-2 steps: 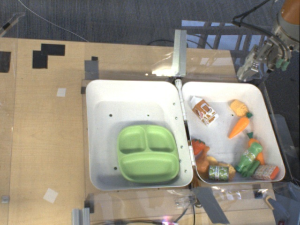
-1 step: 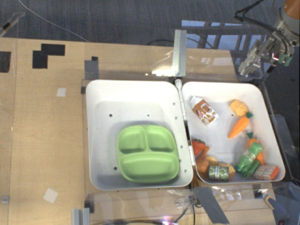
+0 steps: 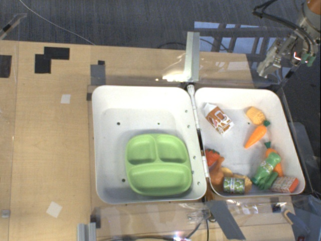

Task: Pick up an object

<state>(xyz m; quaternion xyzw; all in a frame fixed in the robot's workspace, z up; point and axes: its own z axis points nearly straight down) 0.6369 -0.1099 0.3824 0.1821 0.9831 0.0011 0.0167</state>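
Pincer point(image 3: 272, 64) above right bin's point(image 3: 281, 100) far edge, grip state indiscernible; carrot point(image 3: 256, 135) well below.

Green tray point(image 3: 158, 165), orange carrot point(image 3: 256, 135)

Green divided plate point(image 3: 158, 164) in the left white bin point(image 3: 108, 107) on a wooden bench point(image 3: 45, 149).

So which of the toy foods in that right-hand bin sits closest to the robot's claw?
The yellow-orange piece at the bin's far right corner, just above the carrot; the gripper hangs beyond that corner.
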